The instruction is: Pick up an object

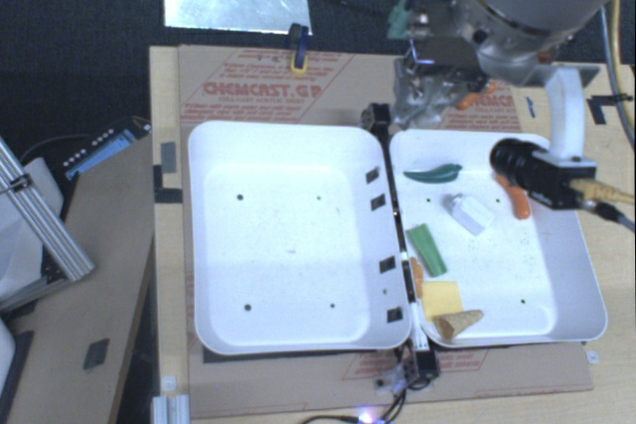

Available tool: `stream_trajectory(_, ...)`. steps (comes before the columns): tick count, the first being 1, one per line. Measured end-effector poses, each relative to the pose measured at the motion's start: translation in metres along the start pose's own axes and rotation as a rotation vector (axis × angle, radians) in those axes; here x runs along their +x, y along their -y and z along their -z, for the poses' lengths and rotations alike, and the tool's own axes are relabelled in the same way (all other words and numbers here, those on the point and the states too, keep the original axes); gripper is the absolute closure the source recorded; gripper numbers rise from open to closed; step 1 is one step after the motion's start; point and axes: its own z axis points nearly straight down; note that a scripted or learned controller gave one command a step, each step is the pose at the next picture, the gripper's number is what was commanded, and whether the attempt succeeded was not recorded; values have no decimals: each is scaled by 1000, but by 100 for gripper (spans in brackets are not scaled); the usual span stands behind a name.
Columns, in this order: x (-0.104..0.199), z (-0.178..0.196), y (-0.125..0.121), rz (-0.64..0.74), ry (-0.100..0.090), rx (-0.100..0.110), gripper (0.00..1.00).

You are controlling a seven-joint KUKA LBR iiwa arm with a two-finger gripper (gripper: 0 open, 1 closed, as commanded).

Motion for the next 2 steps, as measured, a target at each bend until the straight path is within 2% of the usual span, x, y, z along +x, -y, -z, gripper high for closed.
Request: stream_trajectory(2, 52, 0, 0, -1, 0, 0, 100)
